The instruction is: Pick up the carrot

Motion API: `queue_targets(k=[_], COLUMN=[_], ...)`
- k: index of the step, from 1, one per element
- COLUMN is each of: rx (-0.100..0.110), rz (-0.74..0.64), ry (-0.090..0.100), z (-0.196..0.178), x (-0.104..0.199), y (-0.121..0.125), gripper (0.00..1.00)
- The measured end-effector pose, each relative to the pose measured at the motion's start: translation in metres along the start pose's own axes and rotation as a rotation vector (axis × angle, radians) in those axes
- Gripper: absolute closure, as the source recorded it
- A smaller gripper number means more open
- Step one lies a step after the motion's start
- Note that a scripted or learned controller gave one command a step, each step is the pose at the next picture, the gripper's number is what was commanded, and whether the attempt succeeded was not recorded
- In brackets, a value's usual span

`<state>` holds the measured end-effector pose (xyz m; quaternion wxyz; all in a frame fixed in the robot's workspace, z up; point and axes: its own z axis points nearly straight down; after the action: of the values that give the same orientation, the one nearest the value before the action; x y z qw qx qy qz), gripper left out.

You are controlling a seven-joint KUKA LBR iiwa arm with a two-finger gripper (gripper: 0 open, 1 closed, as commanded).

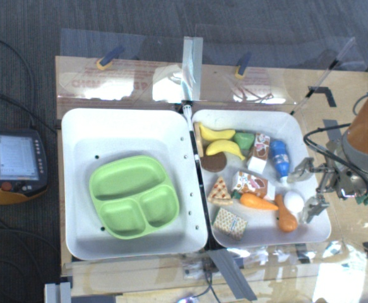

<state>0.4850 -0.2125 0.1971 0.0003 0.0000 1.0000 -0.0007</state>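
The carrot [260, 201], orange with a green stub at its left end, lies flat in the right bin [310, 232], near the bin's front right. My gripper [307, 188] reaches in from the right over that bin's right rim. It is open, with one finger [302, 168] toward the back and the other [312, 207] toward the front. Nothing sits between them. The carrot is to the gripper's left, a short way off, with a white egg [293, 202] between the two.
Crowding the carrot are an orange-brown piece [287, 219], a printed box [250, 183], a pizza slice [220, 192] and a cracker box [229, 223]. Bananas [221, 141], a green pepper [245, 141], a carton [259, 153] and a blue bottle [280, 159] lie behind. The left bin holds a green divided plate [134, 196].
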Motion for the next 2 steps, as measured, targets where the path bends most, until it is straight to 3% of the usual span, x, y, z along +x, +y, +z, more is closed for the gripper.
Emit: queue_targets(k=[1,2], rx=[-0.001,0.002], rz=[0.442,0.513], ry=[-0.006,-0.016], z=[0.107,0.107], x=[-0.002,-0.003], y=[0.051,0.086], gripper=[0.0,0.0])
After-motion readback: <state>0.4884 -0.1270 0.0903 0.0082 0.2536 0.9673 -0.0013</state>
